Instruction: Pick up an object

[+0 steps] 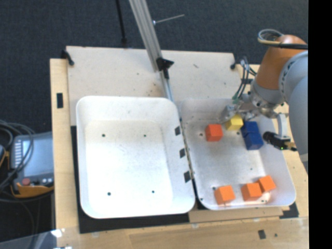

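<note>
Small yellow cube (236, 122) sits at my gripper (232, 116) in the right white bin (275, 165); whether I grip it, I cannot tell.

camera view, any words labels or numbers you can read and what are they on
None can be read.
The pendant at the left edge has a screen and buttons, too small and blurred to read.
The blocks in the right bin show plain faces, no print.
The left bin shows dark specks, no lettering.
</note>
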{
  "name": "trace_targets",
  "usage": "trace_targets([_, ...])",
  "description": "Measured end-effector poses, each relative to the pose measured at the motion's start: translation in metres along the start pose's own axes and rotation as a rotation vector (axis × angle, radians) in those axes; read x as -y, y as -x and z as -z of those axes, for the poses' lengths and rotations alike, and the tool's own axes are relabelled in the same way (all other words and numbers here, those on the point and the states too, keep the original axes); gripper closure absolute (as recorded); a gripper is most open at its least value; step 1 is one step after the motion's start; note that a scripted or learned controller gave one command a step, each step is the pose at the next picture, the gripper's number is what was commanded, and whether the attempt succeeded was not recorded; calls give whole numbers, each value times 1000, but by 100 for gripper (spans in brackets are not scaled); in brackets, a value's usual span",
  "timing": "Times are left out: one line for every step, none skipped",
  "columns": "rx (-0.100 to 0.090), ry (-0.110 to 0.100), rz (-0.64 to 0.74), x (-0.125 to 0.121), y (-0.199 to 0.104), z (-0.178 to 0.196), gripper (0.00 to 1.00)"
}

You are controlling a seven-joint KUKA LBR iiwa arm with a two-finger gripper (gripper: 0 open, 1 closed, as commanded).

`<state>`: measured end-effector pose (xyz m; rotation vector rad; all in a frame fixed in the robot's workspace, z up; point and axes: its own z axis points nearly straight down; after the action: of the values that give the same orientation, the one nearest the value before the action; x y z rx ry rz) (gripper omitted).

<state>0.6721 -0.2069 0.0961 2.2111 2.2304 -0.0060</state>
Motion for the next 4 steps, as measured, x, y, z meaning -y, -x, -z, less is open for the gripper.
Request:
trace_targets([6,5,4,-2,2,15,100])
trace_targets([-2,9,-2,2,-1,78,100])
trace_targets([-2,9,1,1,1,133,100])
trace_targets([-5,3,-1,1,-58,143,100])
